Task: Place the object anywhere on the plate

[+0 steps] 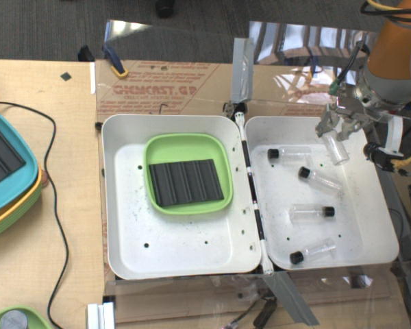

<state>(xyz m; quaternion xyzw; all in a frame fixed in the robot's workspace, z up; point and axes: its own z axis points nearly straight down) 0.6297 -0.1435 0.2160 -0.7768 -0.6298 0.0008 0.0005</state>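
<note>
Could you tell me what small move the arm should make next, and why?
Probably carry the gripper leftward toward the green plate: a clear tube seems held between its fingers above the right bin, and the plate lies in the left bin.

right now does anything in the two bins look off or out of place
Nothing looks damaged or spilled. The clear tubes with black caps lie on their sides, scattered at different angles in the right bin. The green plate in the left bin sits slightly askew and bears a dark ribbed insert.
</note>
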